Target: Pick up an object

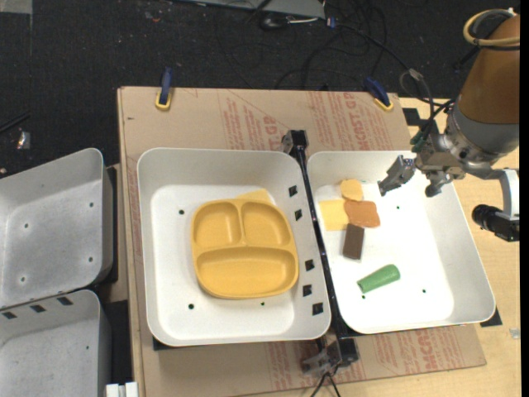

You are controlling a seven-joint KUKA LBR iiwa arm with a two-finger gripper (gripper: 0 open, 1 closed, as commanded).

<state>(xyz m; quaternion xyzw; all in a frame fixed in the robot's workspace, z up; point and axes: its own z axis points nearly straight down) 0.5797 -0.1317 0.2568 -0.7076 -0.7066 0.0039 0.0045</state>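
The right bin [463,296] holds a green cylinder [378,278], a brown block [354,241], an orange-brown oval piece [362,213], a small orange disc [352,190] and a pale yellow square [331,215]. My gripper [412,180] hovers above the bin's far right part, up and to the right of the orange disc. Its two dark fingers [393,177] are spread apart, with nothing between them.
A yellow compartment tray [245,248] lies in the left bin [165,304]. A black divider [310,230] runs between the bins. Clamps [164,89] hold the cardboard base at the back. Spare white bins [50,213] sit at far left.
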